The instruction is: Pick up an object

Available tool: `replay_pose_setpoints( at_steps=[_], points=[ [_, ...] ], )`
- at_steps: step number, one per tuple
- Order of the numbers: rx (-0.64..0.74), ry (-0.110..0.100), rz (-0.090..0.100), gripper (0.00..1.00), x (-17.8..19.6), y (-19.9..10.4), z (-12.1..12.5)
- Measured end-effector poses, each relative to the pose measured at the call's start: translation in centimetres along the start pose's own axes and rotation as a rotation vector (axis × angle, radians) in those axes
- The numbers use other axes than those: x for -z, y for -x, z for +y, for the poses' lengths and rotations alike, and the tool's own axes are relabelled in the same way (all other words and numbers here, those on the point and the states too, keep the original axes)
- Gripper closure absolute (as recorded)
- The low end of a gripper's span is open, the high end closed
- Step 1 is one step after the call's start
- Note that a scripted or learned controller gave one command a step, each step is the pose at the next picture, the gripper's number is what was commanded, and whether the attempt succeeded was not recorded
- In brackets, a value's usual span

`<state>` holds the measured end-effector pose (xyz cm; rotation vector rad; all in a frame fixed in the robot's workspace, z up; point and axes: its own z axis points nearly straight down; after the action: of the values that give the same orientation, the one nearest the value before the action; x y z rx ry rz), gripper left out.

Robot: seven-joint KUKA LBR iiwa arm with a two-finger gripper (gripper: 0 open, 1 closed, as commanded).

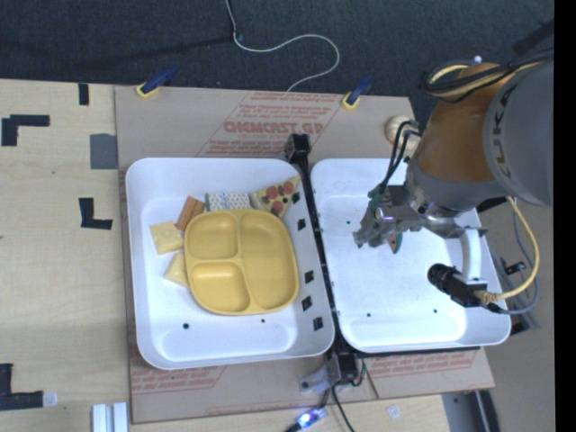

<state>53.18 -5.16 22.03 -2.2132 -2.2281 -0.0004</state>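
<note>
Bins sit side by side on a cardboard sheet (270, 124) laid on the bench. The left bin (148, 241) holds a yellow divided plate (241, 261), which lies on top of a few smaller pieces: a tan cracker-like square (166, 238), a brown strip (190, 212) and a patterned item (277, 196) near the far rim. The arm (468, 142) reaches over the right bin (405, 322), and the gripper (378, 228) hangs above its bare white floor with nothing between its fingers; they look spread slightly apart.
</note>
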Motion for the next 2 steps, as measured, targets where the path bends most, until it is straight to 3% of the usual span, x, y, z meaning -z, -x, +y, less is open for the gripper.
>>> replay_pose_setpoints(
  at_steps=[2],
  points=[
    [-0.002, 0.0, -0.001, 1.0, -0.1, -7.8, 6.0]
  ],
)
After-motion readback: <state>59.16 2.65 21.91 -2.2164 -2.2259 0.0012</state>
